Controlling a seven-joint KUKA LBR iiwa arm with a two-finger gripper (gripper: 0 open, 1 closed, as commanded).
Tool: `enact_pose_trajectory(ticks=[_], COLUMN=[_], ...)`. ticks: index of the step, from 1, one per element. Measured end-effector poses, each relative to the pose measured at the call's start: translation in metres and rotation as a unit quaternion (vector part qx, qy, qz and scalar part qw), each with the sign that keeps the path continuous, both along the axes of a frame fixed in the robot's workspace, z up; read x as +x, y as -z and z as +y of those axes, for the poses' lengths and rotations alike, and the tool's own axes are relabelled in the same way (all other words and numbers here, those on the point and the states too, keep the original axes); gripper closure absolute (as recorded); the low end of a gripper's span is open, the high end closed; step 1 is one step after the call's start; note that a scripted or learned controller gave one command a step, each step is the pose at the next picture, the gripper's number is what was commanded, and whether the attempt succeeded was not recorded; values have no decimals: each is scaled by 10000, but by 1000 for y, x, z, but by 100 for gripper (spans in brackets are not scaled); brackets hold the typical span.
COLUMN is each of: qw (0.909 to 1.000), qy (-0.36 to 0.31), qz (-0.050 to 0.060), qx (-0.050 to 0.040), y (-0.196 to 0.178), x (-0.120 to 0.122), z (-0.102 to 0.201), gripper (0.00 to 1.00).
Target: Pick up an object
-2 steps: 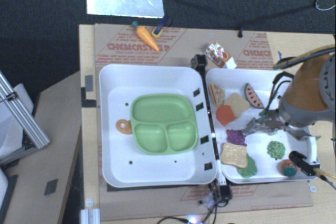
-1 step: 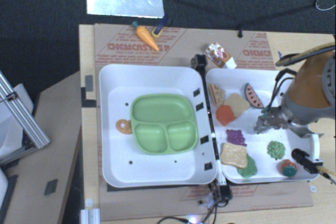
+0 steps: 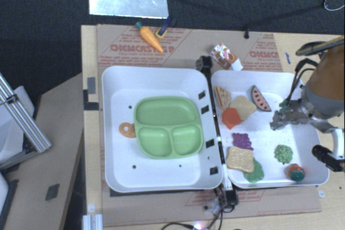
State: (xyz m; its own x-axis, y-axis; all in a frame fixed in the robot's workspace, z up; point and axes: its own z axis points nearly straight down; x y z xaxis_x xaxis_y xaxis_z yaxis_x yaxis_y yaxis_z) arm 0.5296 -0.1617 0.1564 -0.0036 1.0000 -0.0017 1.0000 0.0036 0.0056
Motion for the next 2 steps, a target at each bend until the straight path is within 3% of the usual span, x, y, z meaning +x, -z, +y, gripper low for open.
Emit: enact_pose_trajectory(ticks=[1,2], qw=[10000,10000], qy=[-9,-5], qz=[-7,5], qx=[0,1], y=[-48,-69], x=[5,6], z=[8,8], gripper=[100,100])
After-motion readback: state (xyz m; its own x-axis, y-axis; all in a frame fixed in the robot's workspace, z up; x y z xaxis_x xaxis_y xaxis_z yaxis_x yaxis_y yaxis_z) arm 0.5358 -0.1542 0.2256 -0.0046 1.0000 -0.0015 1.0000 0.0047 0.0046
